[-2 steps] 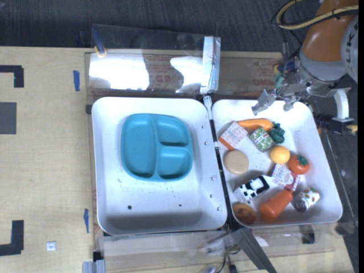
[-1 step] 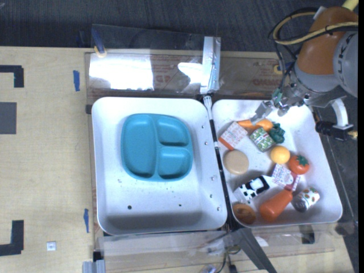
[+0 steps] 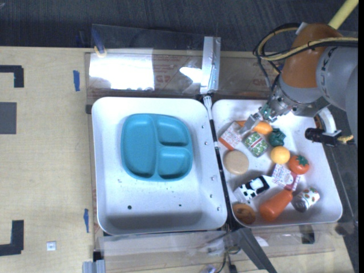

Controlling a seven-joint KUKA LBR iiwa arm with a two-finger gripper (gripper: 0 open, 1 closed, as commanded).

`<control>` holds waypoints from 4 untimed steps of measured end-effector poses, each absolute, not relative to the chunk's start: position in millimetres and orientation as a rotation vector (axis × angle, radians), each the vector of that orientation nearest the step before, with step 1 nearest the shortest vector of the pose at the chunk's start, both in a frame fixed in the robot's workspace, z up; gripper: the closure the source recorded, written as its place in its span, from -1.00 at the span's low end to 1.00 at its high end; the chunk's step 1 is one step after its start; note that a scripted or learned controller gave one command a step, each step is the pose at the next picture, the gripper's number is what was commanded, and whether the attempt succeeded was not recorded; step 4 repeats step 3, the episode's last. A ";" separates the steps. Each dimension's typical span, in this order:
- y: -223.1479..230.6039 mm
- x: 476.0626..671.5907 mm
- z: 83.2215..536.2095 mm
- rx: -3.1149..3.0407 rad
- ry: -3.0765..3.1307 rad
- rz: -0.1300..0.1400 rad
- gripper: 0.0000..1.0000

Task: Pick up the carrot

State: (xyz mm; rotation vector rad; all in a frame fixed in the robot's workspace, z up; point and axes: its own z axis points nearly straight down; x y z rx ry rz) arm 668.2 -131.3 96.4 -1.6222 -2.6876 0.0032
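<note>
The carrot [image 3: 263, 128], a small orange piece with a dark green leafy end [image 3: 277, 136], lies in the upper part of the right white bin [image 3: 333, 198]. My gripper [image 3: 266, 116] hangs right over its upper left side, touching it or just above it; I cannot tell which. The grey arm with its orange band [image 3: 304, 56] comes in from the upper right.
Packed around the carrot are a red-white packet [image 3: 231, 136], a green packet [image 3: 256, 145], a yellow fruit [image 3: 279, 154], a tomato [image 3: 298, 164], a tan disc [image 3: 236, 162] and a long orange piece [image 3: 276, 204]. The left bin [image 3: 108, 203] holds a blue divided tray [image 3: 156, 146].
</note>
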 end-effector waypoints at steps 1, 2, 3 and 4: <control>-130.5 671.0 109.5 -1.616 -2.703 -0.002 1.00; -66.4 649.7 226.4 -1.324 -2.864 -0.009 1.00; -137.3 658.4 292.3 -1.442 -2.804 -0.002 1.00; -137.3 658.4 292.3 -1.442 -2.804 -0.002 1.00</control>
